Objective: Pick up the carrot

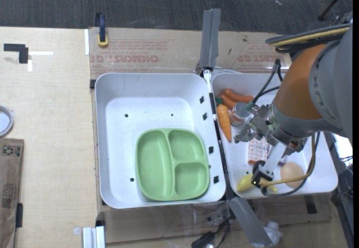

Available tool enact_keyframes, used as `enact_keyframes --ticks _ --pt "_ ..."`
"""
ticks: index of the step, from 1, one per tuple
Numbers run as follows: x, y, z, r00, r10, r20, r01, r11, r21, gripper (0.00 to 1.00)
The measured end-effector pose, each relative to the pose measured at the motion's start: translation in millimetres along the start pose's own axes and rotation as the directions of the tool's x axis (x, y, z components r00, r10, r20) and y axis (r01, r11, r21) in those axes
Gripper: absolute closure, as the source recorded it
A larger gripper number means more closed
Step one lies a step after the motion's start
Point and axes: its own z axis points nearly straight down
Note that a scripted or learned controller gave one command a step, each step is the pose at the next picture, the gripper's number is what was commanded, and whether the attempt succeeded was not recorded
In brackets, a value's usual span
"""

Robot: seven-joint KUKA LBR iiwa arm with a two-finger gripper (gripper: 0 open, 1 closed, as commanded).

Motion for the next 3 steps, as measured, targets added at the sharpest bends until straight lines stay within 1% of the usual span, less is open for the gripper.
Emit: enact_keyframes --ticks 1,2,3 --pt "-61 71 73 0.989 0.150 0.001 -0.150 0.989 0.004 0.00" --pt "-126 107 1 0.997 0.079 0.000 -0.079 0.997 0.002 0.00" --pt "-84 69 93 0.998 0.055 -0.010 -0.055 0.998 -0.012 0.00"
